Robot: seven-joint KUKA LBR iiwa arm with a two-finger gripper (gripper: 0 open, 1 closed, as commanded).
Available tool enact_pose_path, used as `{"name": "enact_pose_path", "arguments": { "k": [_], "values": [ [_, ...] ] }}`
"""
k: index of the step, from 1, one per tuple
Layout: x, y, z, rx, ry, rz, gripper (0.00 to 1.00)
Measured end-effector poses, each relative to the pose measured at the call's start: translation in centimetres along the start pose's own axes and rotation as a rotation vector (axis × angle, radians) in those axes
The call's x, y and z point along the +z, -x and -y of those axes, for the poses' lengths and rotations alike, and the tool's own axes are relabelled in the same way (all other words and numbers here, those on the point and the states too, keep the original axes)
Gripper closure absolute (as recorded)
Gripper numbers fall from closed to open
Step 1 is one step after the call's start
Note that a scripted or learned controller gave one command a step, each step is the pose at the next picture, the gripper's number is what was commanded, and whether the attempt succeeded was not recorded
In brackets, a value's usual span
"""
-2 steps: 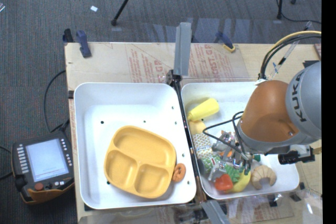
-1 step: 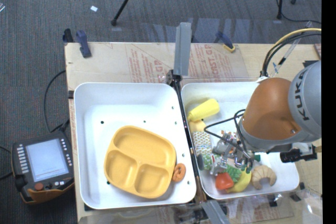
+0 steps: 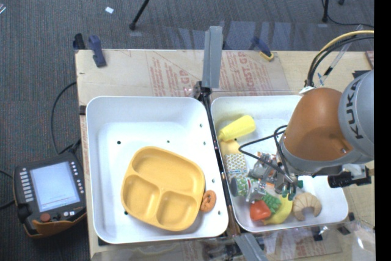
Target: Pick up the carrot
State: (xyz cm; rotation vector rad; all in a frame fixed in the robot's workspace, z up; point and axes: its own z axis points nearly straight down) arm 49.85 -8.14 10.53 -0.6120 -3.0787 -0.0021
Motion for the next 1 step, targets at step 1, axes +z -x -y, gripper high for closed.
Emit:
{"name": "enact_pose_path", "arguments": {
  "k": [1],
  "values": [
    [-0.89,0.01,-0.03,-0.003,0.001,-0.001,1.0]
  ]
}}
